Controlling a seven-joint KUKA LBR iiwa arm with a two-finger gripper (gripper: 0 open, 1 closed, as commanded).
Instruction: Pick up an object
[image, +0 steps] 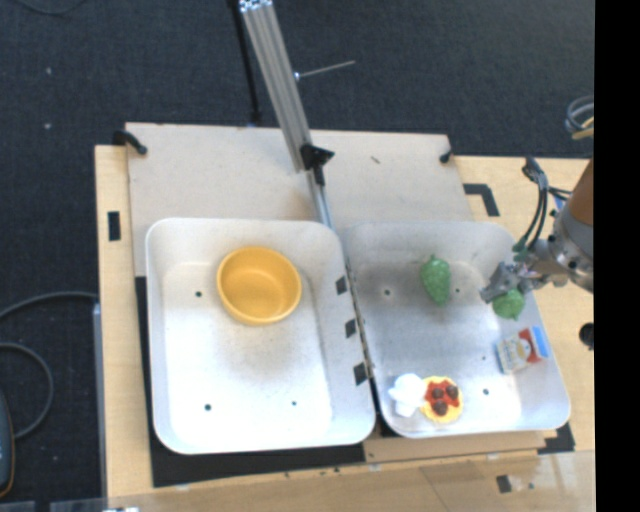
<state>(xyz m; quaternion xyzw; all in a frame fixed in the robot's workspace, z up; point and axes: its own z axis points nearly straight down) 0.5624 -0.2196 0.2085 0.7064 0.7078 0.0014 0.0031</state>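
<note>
My gripper (508, 288) reaches in from the right over the right bin (400, 250), near its right wall. A small green object (511, 304) sits between its fingertips, and the fingers look shut on it. A larger green, pepper-like toy (436, 279) lies on the bin floor to the left of the gripper, apart from it. Lower down along the right wall lies a small red, white and blue packet (522, 350).
A white lump (405, 393) and a yellow piece with red berries on it (442, 398) lie at the right bin's front edge. In the left bin (190, 400) stands a yellow bowl (259, 285). A slanted metal post (285, 95) rises behind the bins.
</note>
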